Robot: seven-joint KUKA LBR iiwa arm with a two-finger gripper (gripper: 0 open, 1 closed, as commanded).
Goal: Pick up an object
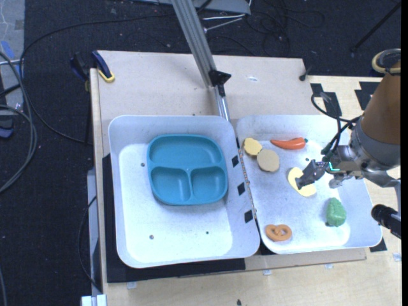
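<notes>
The right bin (357, 234) holds several toy foods. A red pepper (288, 143) lies at the back, with a yellow piece (252, 146) and a tan round piece (268, 161) to its left. A pale yellow banana-like piece (301, 182) lies in the middle. A green piece (335, 211) sits toward the front right and a pretzel (278, 233) at the front. My gripper (312, 173) hangs low over the right edge of the pale yellow piece, its dark fingers right at it. Nothing is lifted.
The left bin (127, 234) holds a blue divided tray (187, 169). A metal pole (194, 34) slants in from the back to the seam between the bins. The arm's orange-banded body (386, 116) stands over the right bin's right side.
</notes>
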